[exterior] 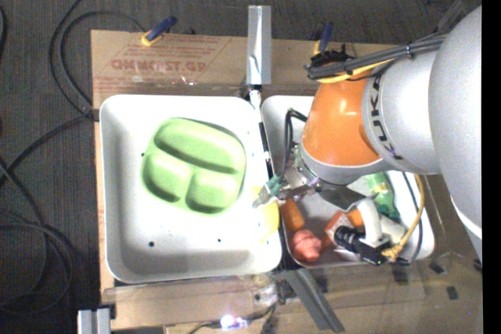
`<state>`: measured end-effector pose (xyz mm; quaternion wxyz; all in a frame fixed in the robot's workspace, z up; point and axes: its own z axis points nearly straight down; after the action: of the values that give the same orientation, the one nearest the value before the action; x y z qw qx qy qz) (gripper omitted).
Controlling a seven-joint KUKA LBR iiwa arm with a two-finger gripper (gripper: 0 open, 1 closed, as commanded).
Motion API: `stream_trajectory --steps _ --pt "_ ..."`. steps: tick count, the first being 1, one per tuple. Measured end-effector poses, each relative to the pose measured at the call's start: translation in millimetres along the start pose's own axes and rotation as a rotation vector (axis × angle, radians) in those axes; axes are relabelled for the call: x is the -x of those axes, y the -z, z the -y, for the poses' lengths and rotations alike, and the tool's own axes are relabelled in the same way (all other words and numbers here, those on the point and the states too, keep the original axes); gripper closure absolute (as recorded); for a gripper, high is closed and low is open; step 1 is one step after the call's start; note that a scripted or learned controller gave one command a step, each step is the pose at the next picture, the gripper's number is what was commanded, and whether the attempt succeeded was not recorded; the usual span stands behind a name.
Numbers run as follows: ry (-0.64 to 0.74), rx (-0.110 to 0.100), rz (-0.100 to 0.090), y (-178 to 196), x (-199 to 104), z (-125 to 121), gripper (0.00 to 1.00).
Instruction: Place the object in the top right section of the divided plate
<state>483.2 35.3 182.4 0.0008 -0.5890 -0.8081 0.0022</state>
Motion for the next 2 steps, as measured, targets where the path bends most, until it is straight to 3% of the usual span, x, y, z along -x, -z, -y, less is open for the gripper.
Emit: stream_trajectory --steps 1,2 --pt "-0.401 0.001 0.003 76.5 -87.5 -28.5 1.00" --pt "-0.410 0.002 0.002 150.1 -19.8 -12.0 1.00"
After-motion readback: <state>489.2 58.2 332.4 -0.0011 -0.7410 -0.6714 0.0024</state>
